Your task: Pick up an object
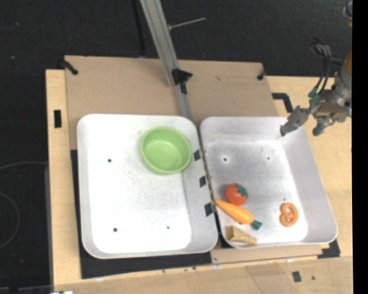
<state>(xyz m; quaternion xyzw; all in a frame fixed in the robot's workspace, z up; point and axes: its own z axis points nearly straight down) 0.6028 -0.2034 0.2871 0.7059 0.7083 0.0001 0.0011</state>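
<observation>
My gripper point(306, 124) hangs over the far right corner of the right bin point(257, 133), its two fingers spread apart with nothing between them. Well below it, near the bin's front, lie a red tomato point(236, 193), an orange carrot point(236, 212) with a teal tip, an orange pretzel-like ring point(288, 214) and a tan wedge point(240, 236). A green bowl point(165, 150) sits upright in the left bin point(110, 225), toward its far right part.
A grey metal pole point(162, 41) slants down from the top to the seam between the bins. Brown board point(165, 84) lies behind the bins. Small black clips mark the seam between them.
</observation>
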